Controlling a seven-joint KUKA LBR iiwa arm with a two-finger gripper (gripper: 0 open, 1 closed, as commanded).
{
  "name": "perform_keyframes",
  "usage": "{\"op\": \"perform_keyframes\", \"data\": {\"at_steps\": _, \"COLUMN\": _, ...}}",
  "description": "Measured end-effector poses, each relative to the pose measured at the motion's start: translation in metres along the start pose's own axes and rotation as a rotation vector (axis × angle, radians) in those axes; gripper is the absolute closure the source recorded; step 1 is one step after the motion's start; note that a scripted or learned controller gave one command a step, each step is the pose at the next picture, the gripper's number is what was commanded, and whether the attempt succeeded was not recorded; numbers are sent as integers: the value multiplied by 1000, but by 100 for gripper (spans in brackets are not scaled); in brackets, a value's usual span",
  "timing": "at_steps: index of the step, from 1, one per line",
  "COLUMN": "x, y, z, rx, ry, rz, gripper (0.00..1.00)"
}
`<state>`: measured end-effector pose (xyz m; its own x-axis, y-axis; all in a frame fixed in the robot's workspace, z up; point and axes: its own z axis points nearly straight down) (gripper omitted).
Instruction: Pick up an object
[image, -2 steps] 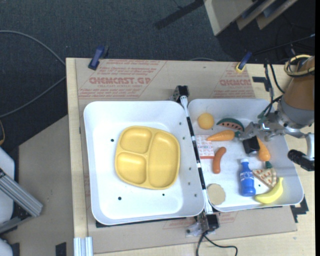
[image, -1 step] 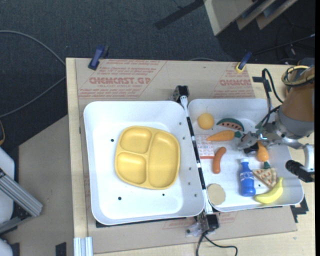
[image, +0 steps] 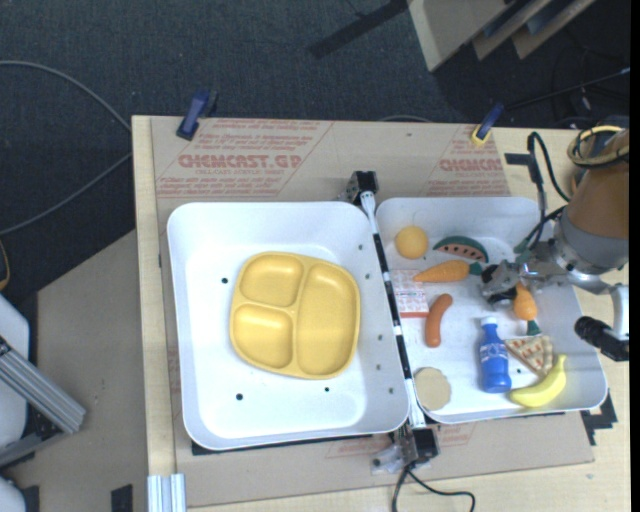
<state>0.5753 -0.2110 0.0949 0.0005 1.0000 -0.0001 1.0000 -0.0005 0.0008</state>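
Observation:
The right bin (image: 455, 212) holds toy food. There is an orange ball (image: 410, 241), a watermelon slice (image: 460, 248), a carrot (image: 442, 271), a sausage (image: 436, 319), a blue bottle (image: 492, 354), a pizza slice (image: 531, 352), a banana (image: 540, 388) and a tan round cookie (image: 432, 387). My gripper (image: 503, 280) hangs low over the bin's right half, just right of the carrot and the watermelon slice. A small orange piece (image: 524, 302) lies right beside it, touching or nearly so. The arm (image: 598, 215) comes in from the right.
The left bin (image: 200, 330) holds a yellow divided plate (image: 295, 313). A black clamp (image: 362, 185) sits at the far end of the bins' shared wall. Cables (image: 540, 170) run along the right bin's far right corner.

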Motion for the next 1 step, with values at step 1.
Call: {"op": "perform_keyframes", "data": {"at_steps": 1, "x": 68, "y": 32, "z": 10, "rx": -2, "ry": 0, "rz": -2, "gripper": 100}}
